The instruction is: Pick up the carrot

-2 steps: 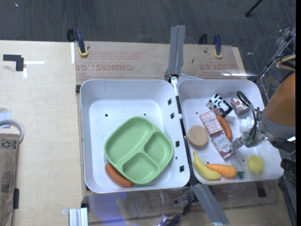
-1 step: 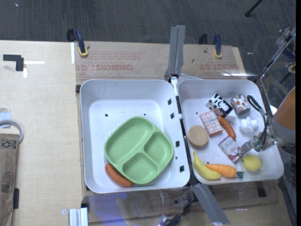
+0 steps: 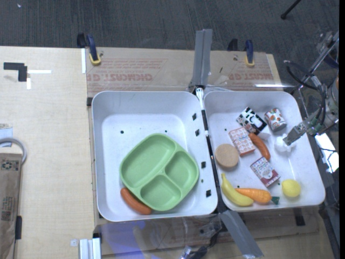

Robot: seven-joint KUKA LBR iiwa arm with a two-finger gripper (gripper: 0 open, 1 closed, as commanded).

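Your carrot (image 3: 255, 195) is lying flat near the right bin's (image 3: 310, 161) front wall, touching the banana (image 3: 235, 193), so it's an easy top grab. The gripper (image 3: 294, 136) sits well behind it; can't tell its opening.

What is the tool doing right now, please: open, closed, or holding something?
Tool: it cannot be told; it sits at the right bin's right side, away from the carrot, with nothing seen in it.
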